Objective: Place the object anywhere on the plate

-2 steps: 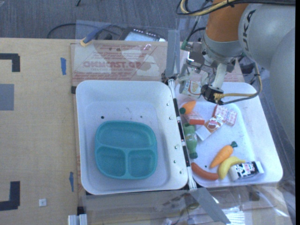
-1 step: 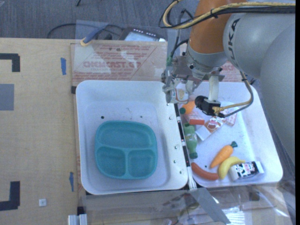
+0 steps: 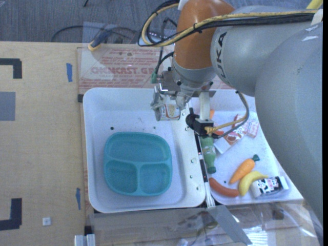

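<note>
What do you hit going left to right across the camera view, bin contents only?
Teal divided plate → pincer → green bottle → red sausage → carrot → banana → black-and-white carton.

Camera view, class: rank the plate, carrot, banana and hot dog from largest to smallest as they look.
1. plate, by far the largest.
2. hot dog, carrot and banana: too alike to rank; the banana is partly covered.
</note>
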Controlling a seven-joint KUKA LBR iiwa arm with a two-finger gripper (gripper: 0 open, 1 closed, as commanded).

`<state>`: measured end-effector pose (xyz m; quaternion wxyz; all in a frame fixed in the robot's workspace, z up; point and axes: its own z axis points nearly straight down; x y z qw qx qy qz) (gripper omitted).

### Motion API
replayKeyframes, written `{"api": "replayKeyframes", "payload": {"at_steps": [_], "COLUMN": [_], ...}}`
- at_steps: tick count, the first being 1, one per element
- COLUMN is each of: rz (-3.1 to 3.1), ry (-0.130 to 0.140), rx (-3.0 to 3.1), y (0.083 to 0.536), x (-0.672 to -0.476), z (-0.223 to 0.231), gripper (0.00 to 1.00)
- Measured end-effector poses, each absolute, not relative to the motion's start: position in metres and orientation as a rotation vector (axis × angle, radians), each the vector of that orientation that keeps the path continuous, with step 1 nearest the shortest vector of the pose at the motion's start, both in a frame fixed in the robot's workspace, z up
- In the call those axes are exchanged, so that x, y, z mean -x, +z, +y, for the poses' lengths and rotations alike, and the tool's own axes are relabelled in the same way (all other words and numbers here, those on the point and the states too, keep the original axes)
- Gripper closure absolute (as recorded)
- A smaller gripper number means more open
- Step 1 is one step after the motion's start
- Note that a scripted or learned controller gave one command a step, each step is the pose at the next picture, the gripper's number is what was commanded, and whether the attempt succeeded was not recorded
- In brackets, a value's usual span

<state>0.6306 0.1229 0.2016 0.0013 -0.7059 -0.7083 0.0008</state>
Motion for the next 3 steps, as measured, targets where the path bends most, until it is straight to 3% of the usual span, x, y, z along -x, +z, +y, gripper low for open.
{"api": "replayKeyframes", "payload": {"at_steps": [1, 2, 3], "rz": [-2.378, -2.377, -2.414], "ry": [0.003, 0.002, -0.002], "rx": [2.049, 2.051, 2.01], "y": [0.202, 0.202, 0.171], "x": [-0.578, -0.578, -0.596], "z": [0.188, 0.187, 0.22], "gripper": [1.0, 0.0, 0.0]}}
